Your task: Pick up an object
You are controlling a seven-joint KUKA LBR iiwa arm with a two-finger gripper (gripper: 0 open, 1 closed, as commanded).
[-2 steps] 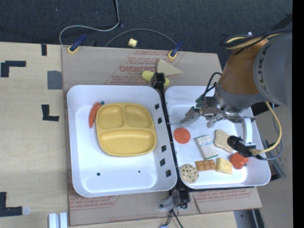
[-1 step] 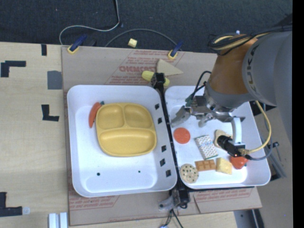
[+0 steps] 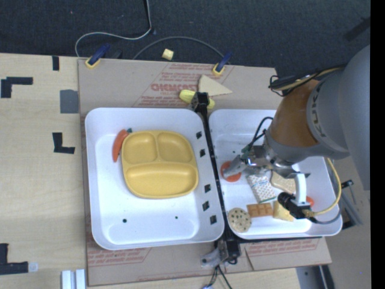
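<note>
Left bin [image 3: 102,179], right bin [image 3: 231,122]: smooth white plastic, faint sheen. Yellow divided tray [image 3: 159,164]: matt plastic, smooth. Sheet under bins [image 3: 150,86]: brown cardboard, matt, red print. Bench [image 3: 36,179]: pale wood-look surface, matt. Floor beyond far edge [image 3: 240,17]: dark, rough carpet-like texture. Arm [image 3: 355,107]: smooth grey casing, orange band [image 3: 295,119] semi-gloss. Round cookie [image 3: 239,220]: rough, speckled. Carrot [image 3: 118,144]: smooth orange plastic.
</note>
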